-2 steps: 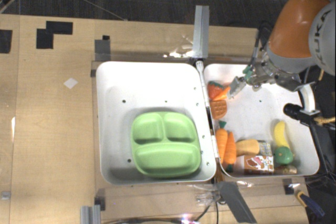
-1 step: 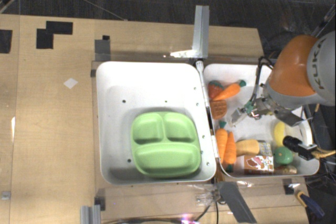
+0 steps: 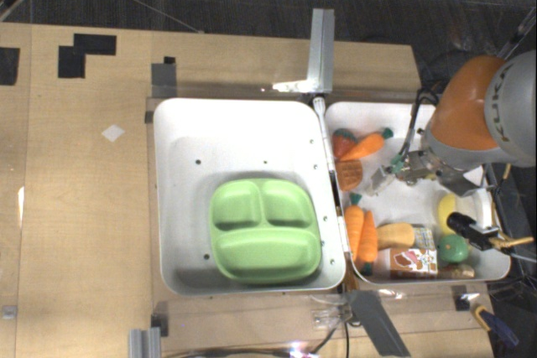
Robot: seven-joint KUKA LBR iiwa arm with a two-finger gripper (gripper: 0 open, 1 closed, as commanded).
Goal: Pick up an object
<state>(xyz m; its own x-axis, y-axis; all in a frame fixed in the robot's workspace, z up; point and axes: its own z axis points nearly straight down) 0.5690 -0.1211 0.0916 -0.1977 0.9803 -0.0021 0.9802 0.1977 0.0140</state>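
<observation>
A: Hiding part of the right bin (image 3: 382, 117), the grey arm (image 3: 491, 117) covers its far corner.

B: And the gripper (image 3: 404, 170)?

A: It hangs above the bin's floor, near a carrot (image 3: 362, 147). Whether the fingers are apart or together, I cannot tell; they are too small.

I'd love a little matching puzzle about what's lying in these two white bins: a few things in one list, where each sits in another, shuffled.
Things:
1. green divided plate
2. green ball
3. top carrot
4. end effector

Places:
A. near the right bin's top-left corner
B. alone in the left bin
C. over the middle of the right bin
D. right bin's lower right corner

Pairs: 1-B, 2-D, 3-A, 4-C
</observation>
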